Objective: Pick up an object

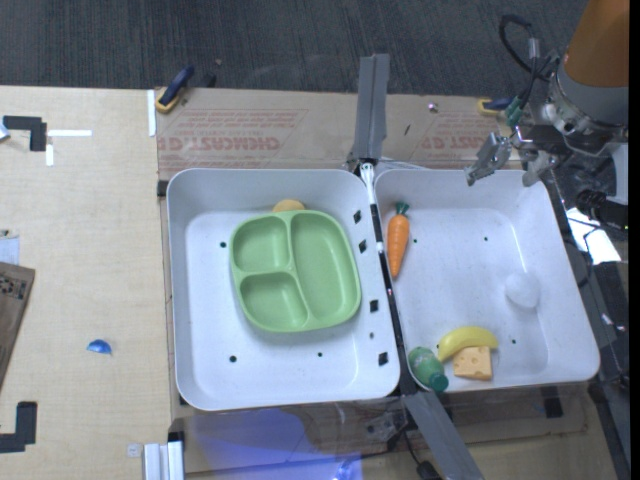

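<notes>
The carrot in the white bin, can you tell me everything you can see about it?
The carrot looks like a small plastic toy: a smooth orange body tapering to a point, with a little green top. It lies flat on the floor of the right bin, close against that bin's left wall, green end pointing to the far side and tip pointing toward the near side. It lies alone, apart from the other items in that bin, and the tool is well away, over the far rim.

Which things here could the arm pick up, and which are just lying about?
Could be picked:
carrot
banana
cheese wedge
green bottle
white ball
green divided plate

Lying about:
blue clamp
small blue piece
cardboard sheet
</notes>
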Robot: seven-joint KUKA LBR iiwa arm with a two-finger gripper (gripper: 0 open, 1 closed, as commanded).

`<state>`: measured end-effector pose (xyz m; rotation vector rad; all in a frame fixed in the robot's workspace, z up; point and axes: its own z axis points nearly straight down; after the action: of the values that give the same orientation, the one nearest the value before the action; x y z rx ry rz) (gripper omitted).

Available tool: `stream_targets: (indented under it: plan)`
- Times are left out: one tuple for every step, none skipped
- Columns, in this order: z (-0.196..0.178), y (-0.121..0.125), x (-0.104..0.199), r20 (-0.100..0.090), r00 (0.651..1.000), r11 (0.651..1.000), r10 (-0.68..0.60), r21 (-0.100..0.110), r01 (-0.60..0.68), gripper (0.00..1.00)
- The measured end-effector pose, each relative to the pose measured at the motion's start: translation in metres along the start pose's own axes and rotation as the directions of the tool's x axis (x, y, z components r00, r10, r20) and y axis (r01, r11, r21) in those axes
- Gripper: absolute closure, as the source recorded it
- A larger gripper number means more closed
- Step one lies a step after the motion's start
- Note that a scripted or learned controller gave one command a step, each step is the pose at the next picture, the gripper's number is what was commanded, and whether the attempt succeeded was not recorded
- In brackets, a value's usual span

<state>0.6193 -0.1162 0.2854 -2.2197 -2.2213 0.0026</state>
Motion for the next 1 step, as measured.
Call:
stream_targets:
  plan:
    - [0.0951, -0.0001, 0.0741, 0.001, 0.987, 0.987, -0.164, 0.001, 0.164, 0.00]
